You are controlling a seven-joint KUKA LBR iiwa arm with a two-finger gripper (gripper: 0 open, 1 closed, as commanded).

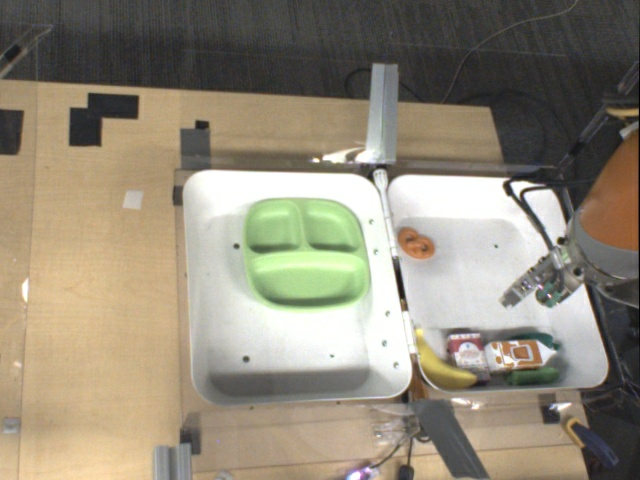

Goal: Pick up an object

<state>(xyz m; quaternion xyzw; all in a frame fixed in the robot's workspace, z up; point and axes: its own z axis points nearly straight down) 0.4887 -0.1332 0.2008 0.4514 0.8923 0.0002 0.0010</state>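
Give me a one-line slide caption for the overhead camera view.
KUKA arm's gripper hovers over right bin holding pretzel, banana, snack packs; green divided plate in left bin.

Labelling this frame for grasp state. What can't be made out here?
- tool: too small and blurred in the camera view to tell whether it is open or shut.
- packets along the near wall of the right bin: labels too small to read.
- banana: its near side is cut off by the bin's rim.
- arm: cut off by the right edge.
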